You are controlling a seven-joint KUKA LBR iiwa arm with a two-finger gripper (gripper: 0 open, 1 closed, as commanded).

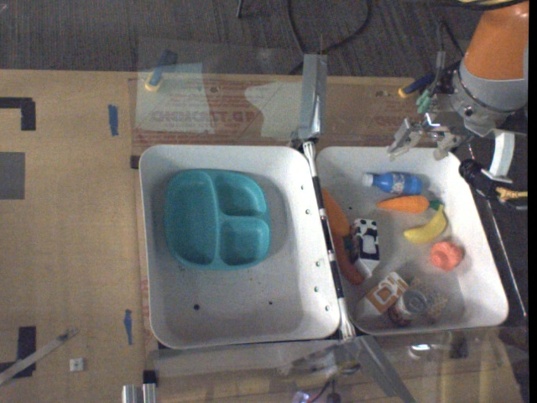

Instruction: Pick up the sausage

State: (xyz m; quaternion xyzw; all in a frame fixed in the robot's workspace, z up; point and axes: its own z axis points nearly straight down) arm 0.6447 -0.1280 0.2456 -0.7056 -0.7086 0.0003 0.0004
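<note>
My gripper (424, 138) hangs over the far rim of the right bin (495, 296), its two fingers spread apart with nothing between them. The sausage (340, 233), which I take to be the long orange-red piece lying lengthwise along the left wall of that bin, sits well apart from my fingertips, toward the near-left. It runs from far to near, its near end touching or just beside the black-and-white cow-patterned toy (365, 240). Other contents of the right bin: a blue bottle (393, 182) near my gripper, a carrot (407, 204) just nearer than that, a banana (426, 227), a pink item (447, 255), and at the near side a small box (388, 294) with a round greyish object (419, 300) beside it (too blurred to identify). The left bin (159, 309) holds a teal divided plate (216, 218). My judgement of the step in hand: approach, not yet begun in earnest; no descent, no contact, the sausage untouched. The next move calls for travel left and nearer across the bottle and carrot, then turning the fingers to straddle the sausage across its narrow width. The bin wall crowds one side and the toy the other, so I would aim for the far half of the sausage, where it looks freer.
</note>
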